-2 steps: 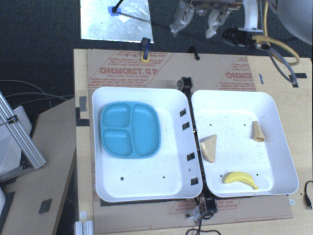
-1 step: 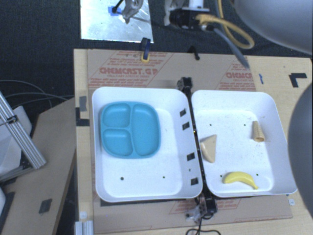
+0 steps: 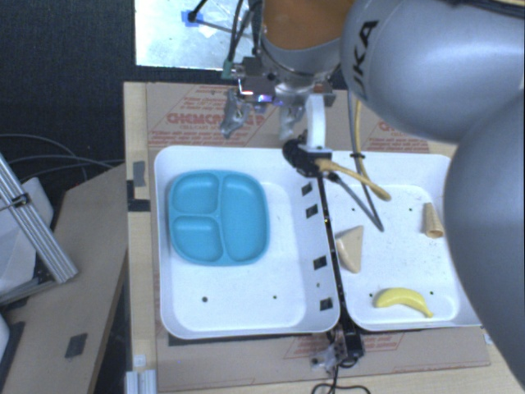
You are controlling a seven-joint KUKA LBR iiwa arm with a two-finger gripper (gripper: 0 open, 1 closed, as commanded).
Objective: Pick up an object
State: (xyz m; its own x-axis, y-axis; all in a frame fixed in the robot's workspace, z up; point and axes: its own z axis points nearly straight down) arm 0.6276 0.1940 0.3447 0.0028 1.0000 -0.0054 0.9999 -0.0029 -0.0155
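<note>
Heads up, the big grey arm [image 3: 443,64] blocks the right bin's [image 3: 398,257] 1 to 3 o'clock side, so whatever's over there is hidden. Only "KA" of the arm's logo can be read. The cardboard [image 3: 193,109] under the bins has red print, but I can't make out the words. The gripper [image 3: 262,120] hangs over that cardboard just past the bins' 12 o'clock rim, fingers spread with nothing between them. In the right bin, the banana [image 3: 404,300] lies near the 6 o'clock rim with its long axis running about 10 to 4. The pale wedge [image 3: 350,248] sits at 9 o'clock by the divider, and the tan piece [image 3: 432,220] points roughly 12 to 6. The left bin [image 3: 238,306] holds a blue divided plate [image 3: 219,217].
</note>
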